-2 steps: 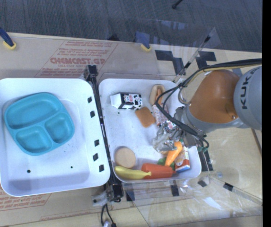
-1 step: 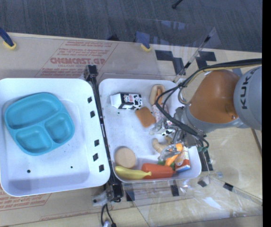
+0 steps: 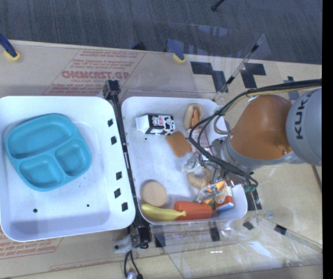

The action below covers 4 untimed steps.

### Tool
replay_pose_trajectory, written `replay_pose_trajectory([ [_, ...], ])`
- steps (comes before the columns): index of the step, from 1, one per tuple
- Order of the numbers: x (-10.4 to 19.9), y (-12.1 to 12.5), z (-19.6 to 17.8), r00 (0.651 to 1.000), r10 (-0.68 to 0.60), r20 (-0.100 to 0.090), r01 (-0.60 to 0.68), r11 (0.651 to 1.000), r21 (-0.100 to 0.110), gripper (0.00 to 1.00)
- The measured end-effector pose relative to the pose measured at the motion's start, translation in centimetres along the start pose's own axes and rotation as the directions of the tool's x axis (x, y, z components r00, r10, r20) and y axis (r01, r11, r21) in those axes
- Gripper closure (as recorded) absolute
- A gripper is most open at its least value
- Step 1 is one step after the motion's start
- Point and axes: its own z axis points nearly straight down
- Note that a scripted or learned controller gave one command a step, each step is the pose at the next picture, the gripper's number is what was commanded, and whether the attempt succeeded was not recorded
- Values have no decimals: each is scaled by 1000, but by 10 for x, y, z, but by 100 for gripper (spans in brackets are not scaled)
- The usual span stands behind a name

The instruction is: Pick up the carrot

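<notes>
The carrot [image 3: 193, 209] is an orange stick lying flat along the front wall of the right bin [image 3: 154, 164]. A yellow banana [image 3: 160, 213] touches its left end and a colourful small carton [image 3: 223, 195] sits at its right end. My gripper [image 3: 204, 167] hangs low over the bin's right side, just behind the carrot and above a pale pastry [image 3: 199, 181]. Cables and the wrist hide its tips. The orange-banded arm [image 3: 262, 129] reaches in from the right.
The right bin also holds a black-and-white milk carton [image 3: 154, 123], a hot dog [image 3: 193, 115], a brown bread piece [image 3: 179, 143] and a round tan bun [image 3: 153, 193]. In the left bin [image 3: 15, 225] lies a blue divided plate [image 3: 47, 150].
</notes>
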Motion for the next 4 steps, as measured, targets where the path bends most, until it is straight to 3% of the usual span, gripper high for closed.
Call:
replay_pose_trajectory([
  [1, -2, 2, -10, 1000, -8, -2, 8, 1000, -2, 100],
  [2, -4, 3, -20, 1000, -14, 2, 14, 1000, 0, 100],
  [3, -4, 3, -20, 1000, -15, 2, 15, 1000, 0, 0],
  [4, 7, 1, -3, 973, -229, 12, 229, 973, 9, 0],
])
